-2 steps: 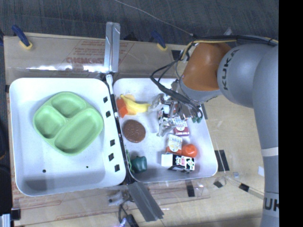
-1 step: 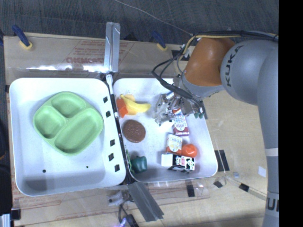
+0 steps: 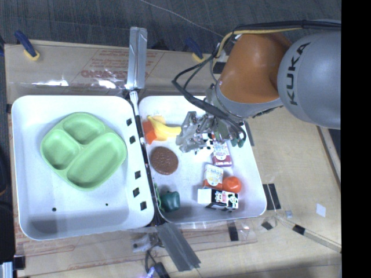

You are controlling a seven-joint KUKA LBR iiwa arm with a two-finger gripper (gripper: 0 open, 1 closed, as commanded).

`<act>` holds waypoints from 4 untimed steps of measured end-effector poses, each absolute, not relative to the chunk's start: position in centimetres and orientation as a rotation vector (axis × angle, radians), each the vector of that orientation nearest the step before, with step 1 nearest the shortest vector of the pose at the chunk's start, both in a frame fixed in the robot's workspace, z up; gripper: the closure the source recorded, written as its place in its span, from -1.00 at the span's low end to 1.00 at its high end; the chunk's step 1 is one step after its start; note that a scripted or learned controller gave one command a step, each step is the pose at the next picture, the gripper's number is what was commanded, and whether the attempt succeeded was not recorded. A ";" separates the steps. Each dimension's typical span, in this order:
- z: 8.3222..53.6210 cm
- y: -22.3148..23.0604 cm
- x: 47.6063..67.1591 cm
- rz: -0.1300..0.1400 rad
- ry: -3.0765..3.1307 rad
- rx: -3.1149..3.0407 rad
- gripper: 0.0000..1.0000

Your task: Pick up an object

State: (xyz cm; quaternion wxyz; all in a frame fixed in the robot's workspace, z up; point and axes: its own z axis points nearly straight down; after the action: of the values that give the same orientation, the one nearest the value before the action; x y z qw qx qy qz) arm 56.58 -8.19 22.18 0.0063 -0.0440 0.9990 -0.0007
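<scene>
My gripper (image 3: 192, 136) hangs low in the right bin (image 3: 249, 172), over its upper middle, beside a yellow banana (image 3: 164, 130) and an orange piece (image 3: 149, 131). Just below and left of it lies a brown round cookie (image 3: 164, 160). To its right sits a small red-and-white carton (image 3: 221, 154). Farther down are a yellow-topped packet (image 3: 213, 174), a red tomato-like piece (image 3: 231, 185), a black-and-white box (image 3: 219, 198) and a dark green object (image 3: 169, 200). Nothing visible sits between the fingers.
The left bin (image 3: 35, 213) holds a green divided plate (image 3: 84, 149). A metal divider strip (image 3: 137, 57) stands between the bins at the back. The arm's orange band and grey body (image 3: 272, 68) overhang the right bin's far right corner.
</scene>
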 end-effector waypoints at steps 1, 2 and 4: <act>26.9 -7.7 60.7 -0.002 3.137 0.047 1.00; 26.2 -3.4 62.5 0.000 3.125 0.296 1.00; 19.1 3.1 61.4 0.000 3.144 -0.042 1.00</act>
State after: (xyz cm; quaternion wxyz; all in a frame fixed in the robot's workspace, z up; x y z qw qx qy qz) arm 61.35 3.15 19.11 -0.0014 -0.0134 0.9999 0.0001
